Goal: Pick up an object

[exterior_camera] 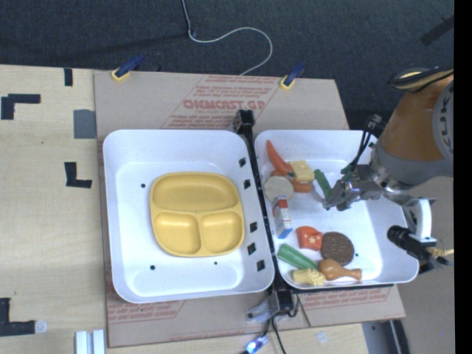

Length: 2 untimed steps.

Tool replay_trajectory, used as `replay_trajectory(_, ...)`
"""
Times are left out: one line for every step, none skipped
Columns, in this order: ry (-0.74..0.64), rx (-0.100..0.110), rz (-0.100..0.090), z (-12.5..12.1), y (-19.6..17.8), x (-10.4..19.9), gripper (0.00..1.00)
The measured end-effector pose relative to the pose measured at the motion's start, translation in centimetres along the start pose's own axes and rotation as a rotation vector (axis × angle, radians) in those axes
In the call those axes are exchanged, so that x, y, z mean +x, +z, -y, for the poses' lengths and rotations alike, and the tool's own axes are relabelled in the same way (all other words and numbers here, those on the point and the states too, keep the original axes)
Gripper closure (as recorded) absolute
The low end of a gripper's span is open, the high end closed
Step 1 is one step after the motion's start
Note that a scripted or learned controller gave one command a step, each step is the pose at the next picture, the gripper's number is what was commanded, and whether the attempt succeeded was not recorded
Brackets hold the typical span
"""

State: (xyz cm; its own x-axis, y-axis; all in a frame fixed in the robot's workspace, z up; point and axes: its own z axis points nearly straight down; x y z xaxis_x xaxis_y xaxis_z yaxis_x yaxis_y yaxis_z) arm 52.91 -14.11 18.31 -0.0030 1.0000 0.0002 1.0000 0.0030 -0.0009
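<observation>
- You've got two white bins (122, 220), smooth glossy plastic.
- Your yellow divided tray (197, 214): matt plastic.
- Brown cardboard sheet (214, 102) underneath, printed, dull.
- Bench (44, 220) looks like pale wood.

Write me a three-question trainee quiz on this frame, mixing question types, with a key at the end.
1. True or false: the yellow divided tray lies in the right bin.
2. Multiple choice: the gripper is over which place? A) the left bin B) the right bin C) the cardboard behind the bins
3. Fill in: the brown round patty lies just above the toy ____ near the right bin's front edge.

Key: 1 false, the tray lies in the left bin; 2 B; 3 drumstick.
</observation>
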Motion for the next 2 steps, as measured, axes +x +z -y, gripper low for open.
replay_trajectory(0.001,0.001,0.000,0.0,-4.1,0.1,1.00)
replay_trajectory(-0.004,0.004,-0.002,0.4,-4.6,5.0,1.00)
